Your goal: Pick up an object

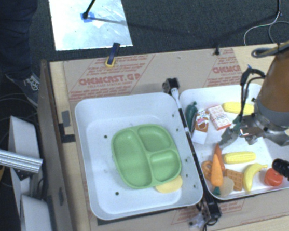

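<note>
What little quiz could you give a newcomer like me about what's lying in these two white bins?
1. True or false: the green divided plate lies in the left bin.
2. Which lies closest to the carrot in the right bin? A) the corn cob B) the red tomato C) the yellow disc
3. Fill in: the banana lies between the waffle-like piece and the ____.

Key: 1 true; 2 A; 3 tomato. The pincer hangs above the right bin, over the corn cob's side.
</note>
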Robot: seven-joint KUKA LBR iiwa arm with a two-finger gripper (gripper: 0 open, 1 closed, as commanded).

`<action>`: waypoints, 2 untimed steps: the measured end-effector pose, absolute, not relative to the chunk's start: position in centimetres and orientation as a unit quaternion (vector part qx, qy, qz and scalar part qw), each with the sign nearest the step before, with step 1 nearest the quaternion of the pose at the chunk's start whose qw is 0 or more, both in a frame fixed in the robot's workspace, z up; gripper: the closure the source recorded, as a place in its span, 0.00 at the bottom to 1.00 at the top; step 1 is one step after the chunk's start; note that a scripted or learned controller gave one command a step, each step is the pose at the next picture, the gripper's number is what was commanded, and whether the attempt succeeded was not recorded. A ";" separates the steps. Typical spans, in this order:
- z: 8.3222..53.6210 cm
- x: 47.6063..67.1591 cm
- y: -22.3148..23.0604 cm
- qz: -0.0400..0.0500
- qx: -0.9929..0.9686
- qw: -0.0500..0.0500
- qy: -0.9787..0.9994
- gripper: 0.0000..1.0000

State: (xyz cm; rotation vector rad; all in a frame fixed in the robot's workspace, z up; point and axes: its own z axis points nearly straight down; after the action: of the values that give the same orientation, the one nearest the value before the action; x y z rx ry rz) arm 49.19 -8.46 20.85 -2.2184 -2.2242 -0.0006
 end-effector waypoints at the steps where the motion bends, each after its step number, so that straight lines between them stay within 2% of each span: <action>1: 11.4 54.1 -8.2 0.000 -0.705 0.001 -0.709 0.00; 2: 8.3 53.4 -9.8 0.001 -0.707 0.001 -0.707 0.00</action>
State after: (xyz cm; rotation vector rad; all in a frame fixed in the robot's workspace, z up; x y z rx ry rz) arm 53.36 -9.82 8.26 -2.2203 -2.2199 0.0017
